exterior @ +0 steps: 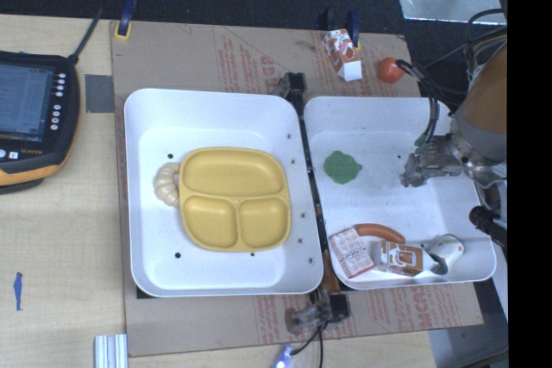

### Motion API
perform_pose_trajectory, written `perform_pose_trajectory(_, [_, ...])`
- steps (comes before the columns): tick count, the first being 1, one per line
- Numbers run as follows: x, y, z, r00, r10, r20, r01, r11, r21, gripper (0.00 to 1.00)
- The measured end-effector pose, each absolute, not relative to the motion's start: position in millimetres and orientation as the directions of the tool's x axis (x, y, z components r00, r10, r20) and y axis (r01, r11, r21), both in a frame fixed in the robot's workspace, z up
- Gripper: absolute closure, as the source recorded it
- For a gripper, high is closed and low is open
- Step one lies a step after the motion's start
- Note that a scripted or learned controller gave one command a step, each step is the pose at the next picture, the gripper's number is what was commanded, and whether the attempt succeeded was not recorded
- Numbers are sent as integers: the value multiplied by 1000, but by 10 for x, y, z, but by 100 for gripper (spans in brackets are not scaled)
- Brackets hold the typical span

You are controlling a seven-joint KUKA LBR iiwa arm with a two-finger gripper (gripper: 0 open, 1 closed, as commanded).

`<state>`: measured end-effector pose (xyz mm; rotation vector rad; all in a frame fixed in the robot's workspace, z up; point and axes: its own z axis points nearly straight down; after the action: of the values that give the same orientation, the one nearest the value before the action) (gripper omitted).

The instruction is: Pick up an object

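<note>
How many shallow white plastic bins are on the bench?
2. The left shallow white plastic bin holds a yellow divided plastic tray; the right shallow white plastic bin sits beside it, holding small items.

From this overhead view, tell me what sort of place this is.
Most likely a robotics lab bench set up for grasping trials. Two white bins sit side by side on taped-down cardboard, a teach pendant lies at the left, and the arm's end effector reaches into the right bin.

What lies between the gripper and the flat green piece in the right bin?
In the camera view, the stretch between the gripper and the flat green piece is bare white floor of the right bin.
</note>
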<state>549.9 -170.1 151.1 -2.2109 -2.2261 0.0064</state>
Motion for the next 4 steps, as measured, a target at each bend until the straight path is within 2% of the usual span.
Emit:
perform_pose_trajectory(1, [5168,-1150,2090,-6,1000,1,1000,6,-3,100])
perform_pose_trajectory(2, [5515,-762,1950,-7,1000,-1,1000,7,-3,100])
perform_pose_trajectory(3, [5421,-355,1932,-7,1000,-1,1000,7,-6,100])
perform_pose_trajectory(4, [5827,214,1915,-7,1000,-1,1000,7,-4,100])
